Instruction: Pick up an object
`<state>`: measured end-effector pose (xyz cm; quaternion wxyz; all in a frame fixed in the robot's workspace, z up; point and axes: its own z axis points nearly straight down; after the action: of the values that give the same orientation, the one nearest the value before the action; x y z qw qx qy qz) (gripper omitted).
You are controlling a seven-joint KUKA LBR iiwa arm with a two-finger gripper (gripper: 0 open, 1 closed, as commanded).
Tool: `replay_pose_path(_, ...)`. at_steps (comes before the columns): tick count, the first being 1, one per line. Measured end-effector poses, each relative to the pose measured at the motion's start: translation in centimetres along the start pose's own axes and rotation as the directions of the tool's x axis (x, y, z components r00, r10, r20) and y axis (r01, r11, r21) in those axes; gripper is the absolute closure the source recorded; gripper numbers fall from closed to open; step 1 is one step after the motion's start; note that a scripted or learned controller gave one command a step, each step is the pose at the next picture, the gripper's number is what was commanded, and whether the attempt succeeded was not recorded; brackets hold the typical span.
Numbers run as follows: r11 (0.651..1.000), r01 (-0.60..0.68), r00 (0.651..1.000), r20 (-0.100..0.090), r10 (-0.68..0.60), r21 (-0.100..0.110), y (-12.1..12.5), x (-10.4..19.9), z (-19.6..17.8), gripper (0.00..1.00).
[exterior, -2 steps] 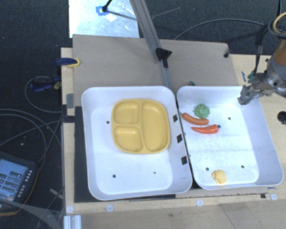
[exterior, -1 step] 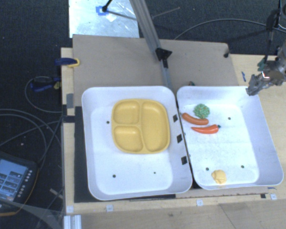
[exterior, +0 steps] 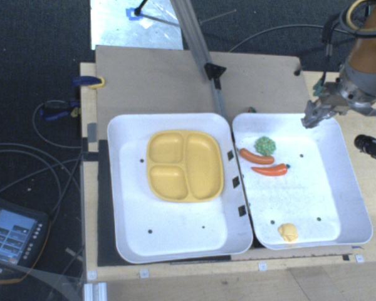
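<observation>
The right bin point(exterior: 338, 193) holds a green broccoli piece point(exterior: 265, 145), an orange sausage point(exterior: 256, 157), a red chili pepper point(exterior: 270, 170) and a small yellow-orange lump point(exterior: 288, 232) near its front edge. My gripper point(exterior: 313, 119) hangs over the bin's far right corner, well to the right of the broccoli and apart from every object. Nothing shows between its tips.
A yellow three-compartment plate point(exterior: 183, 165) lies in the left bin point(exterior: 138, 231). A grey pole point(exterior: 194, 30) slants down to the seam between the bins at the back. Cables and a tablet point(exterior: 9, 231) lie on the floor at left.
</observation>
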<state>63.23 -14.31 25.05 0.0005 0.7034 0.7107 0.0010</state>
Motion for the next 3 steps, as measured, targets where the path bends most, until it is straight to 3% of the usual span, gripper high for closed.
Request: replay_pose_path(3,1.000,0.001,1.000,-0.001,-0.001,-0.001,1.8,15.0,0.1,1.00)
